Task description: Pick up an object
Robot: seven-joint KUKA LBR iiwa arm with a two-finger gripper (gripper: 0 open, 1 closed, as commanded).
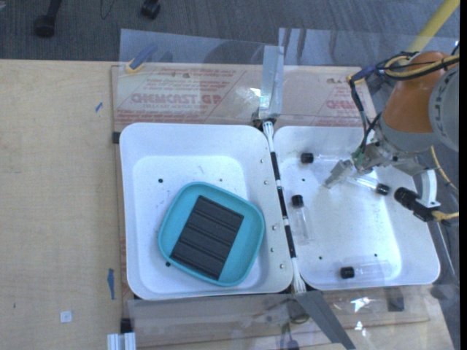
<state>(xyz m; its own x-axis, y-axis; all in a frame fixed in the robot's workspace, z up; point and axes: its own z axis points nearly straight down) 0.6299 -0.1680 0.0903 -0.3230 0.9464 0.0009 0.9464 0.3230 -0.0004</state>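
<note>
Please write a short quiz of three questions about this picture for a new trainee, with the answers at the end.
1. True or false: the teal tray lies in the right bin.
2. Which bin does the pincer hang over? A) left bin B) right bin
3. What colour are the caps of the clear vials, such as the vial near the bins' divider?

Key: 1. False, it lies in the left bin, with a dark ribbed block on it. 2. B. 3. Black.
</note>
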